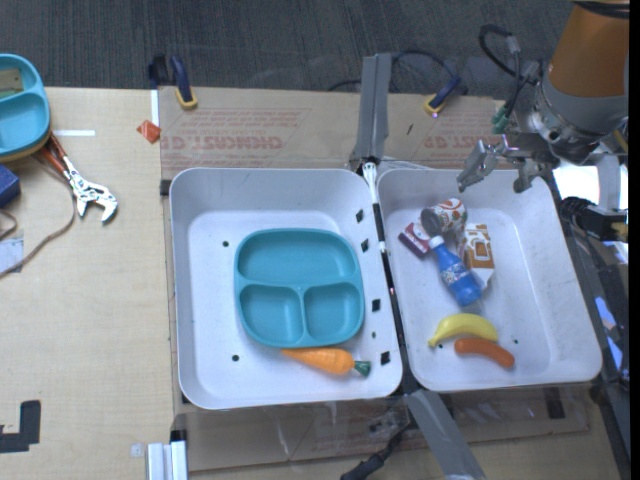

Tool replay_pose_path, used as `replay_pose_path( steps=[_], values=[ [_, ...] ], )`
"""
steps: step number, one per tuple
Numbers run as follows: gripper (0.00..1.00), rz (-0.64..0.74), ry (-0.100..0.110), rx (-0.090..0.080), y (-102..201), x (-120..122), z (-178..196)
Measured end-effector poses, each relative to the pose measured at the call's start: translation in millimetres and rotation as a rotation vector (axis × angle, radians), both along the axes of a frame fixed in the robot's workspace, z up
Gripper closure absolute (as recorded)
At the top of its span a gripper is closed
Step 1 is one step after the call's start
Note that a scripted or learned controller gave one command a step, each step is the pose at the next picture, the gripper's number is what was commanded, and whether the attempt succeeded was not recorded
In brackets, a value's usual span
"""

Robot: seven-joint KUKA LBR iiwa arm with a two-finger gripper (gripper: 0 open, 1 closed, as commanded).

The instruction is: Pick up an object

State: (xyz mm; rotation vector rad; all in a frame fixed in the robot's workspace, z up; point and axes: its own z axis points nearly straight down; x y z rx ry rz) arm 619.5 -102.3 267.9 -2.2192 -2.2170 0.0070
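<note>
Here we see the gripper [498,166] above the far edge of the right bin [560,363], fingers apparently spread with nothing between them, though the view is small. In that bin lie a blue bottle [456,275], a banana [463,328] and a sausage [485,352]. The left bin [195,298] holds a teal tray [299,286] and a carrot [322,360].

Bright, even overhead light, soft shadows, mild glare on the white bins [190,268], focus sharp.
</note>
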Motion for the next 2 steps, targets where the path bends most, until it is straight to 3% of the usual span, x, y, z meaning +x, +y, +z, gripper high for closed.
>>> replay_pose_path(
  steps=[1,2],
  values=[
    [0.00,-0.081,-0.021,-0.003,-14,-52,-149],
    [0.00,-0.136,-0.050,-0.012,-6,-63,-160]
  ],
)
